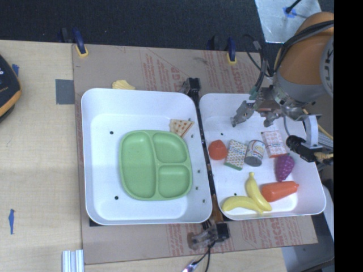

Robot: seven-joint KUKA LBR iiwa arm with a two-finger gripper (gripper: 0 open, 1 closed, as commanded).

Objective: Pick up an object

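Observation:
My gripper [255,117] hangs over the back of the right bin [221,109], open, with nothing between its fingers. Below it in that bin lie a red tomato [217,149], a small patterned box [235,154], a tin can [254,152] and a pink carton [274,143]. Further front are purple grapes [285,166], an orange carrot [279,190] and a yellow banana [249,197]. The pink carton and the can lie closest to the fingertips, a short way in front of them.
The left bin [96,152] holds a green divided plate [155,164] and a waffle-like wedge [181,127] at its back right corner. A yellow item [122,85] lies outside the bins behind the left one. Clamps [193,86] sit between the bins.

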